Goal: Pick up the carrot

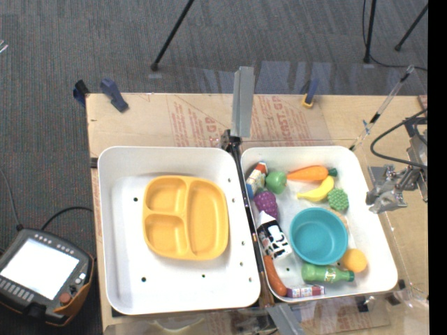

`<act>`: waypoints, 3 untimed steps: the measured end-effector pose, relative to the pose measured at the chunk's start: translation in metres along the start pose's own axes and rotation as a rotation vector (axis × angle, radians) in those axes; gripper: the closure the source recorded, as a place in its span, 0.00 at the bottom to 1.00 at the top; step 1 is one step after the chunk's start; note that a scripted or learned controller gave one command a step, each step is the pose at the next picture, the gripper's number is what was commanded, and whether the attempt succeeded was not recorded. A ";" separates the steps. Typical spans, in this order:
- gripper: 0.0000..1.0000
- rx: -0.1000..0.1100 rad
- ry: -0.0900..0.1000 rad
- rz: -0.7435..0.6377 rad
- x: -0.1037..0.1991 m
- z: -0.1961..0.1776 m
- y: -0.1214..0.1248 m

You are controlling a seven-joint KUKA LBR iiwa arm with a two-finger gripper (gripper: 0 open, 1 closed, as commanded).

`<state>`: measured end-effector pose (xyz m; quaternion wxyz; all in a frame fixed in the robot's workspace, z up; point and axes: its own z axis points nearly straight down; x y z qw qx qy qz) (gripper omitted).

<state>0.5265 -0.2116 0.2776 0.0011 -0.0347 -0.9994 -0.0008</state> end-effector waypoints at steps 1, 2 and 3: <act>1.00 0.001 -0.004 -0.133 0.049 -0.035 -0.003; 1.00 -0.002 0.000 -0.395 0.044 0.064 0.000; 1.00 -0.003 0.001 -0.278 0.038 0.090 0.091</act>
